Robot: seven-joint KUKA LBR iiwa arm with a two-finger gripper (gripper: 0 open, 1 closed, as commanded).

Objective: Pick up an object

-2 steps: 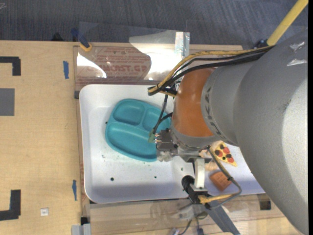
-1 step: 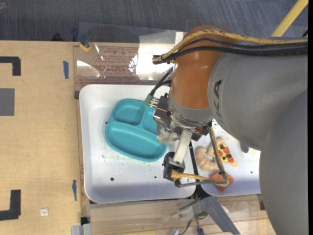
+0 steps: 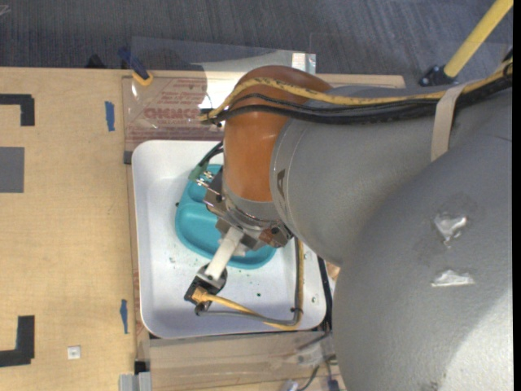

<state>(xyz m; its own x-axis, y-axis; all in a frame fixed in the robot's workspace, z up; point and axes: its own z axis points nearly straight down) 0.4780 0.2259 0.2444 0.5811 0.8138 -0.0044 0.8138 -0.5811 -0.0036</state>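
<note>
Reaching in from the right of your camera view, the grey arm (image 3: 383, 218) hangs over the white bin (image 3: 155, 251) on the bench (image 3: 65, 218), its thick links crossing above the bin's right side. The orange band (image 3: 248, 149) above the wrist sits over the bin's upper middle. Below it the end effector (image 3: 244, 228) points down at a teal object (image 3: 191, 222), a shallow, rounded, dish-like piece lying near the middle of the bin floor.

The wrist covers the object's right-hand part, so you cannot tell whether the end effector is apart, together or clamped on anything, nor whether it touches the teal object at all. Small dark specks (image 3: 181, 259) dot the bin floor just below the teal object.

Beyond the bin's far rim lies a clear plastic sheet with red print (image 3: 167, 108). To your left the plywood bench carries black tape corners (image 3: 20, 108) and short strips of blue tape (image 3: 109, 116) — all well apart from the teal object.
</note>
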